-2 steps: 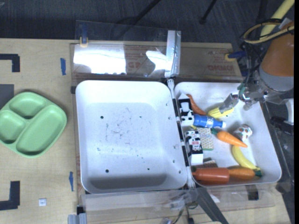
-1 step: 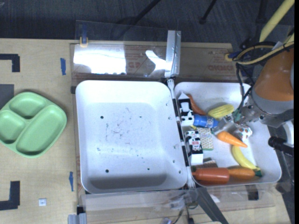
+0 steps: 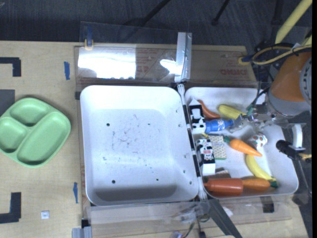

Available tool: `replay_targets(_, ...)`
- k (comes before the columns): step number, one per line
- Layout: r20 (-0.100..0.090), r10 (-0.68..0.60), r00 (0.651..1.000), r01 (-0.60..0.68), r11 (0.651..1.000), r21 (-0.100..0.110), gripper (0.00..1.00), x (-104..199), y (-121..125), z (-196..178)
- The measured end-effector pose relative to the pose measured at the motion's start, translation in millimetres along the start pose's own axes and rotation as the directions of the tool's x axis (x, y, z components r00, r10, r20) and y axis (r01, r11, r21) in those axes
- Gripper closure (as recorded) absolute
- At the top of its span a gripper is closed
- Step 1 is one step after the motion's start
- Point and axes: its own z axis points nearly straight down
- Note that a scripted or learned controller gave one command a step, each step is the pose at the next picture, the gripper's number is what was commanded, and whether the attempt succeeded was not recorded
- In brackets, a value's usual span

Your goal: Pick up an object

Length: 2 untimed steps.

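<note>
tool point(image 3: 246, 118): low in the right bin point(image 3: 290, 180), finger state cannot be told
carrot point(image 3: 244, 147): just below the tool, lying flat
blue bottle point(image 3: 217, 126): just left of the tool
yellow corn point(image 3: 229, 111): just above-left of the tool
banana point(image 3: 257, 166): below the tool, past the carrot
left bin point(image 3: 133, 143): well left of the tool
green tray point(image 3: 32, 131): far left, on the table point(image 3: 39, 192)

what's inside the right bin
The right bin holds a carrot, a banana, a yellow piece, a blue item and long red-orange pieces. The gripper covers the bin's upper right corner.
</note>
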Motion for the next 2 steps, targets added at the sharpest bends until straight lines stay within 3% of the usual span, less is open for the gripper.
replay_targets(1,-0.001,-0.151,0.989,0.151,0.989,0.001,0.00,50,-38,-104)
replay_targets(2,-0.002,-0.272,0.962,0.272,0.962,0.001,0.00,-4,-31,-9)
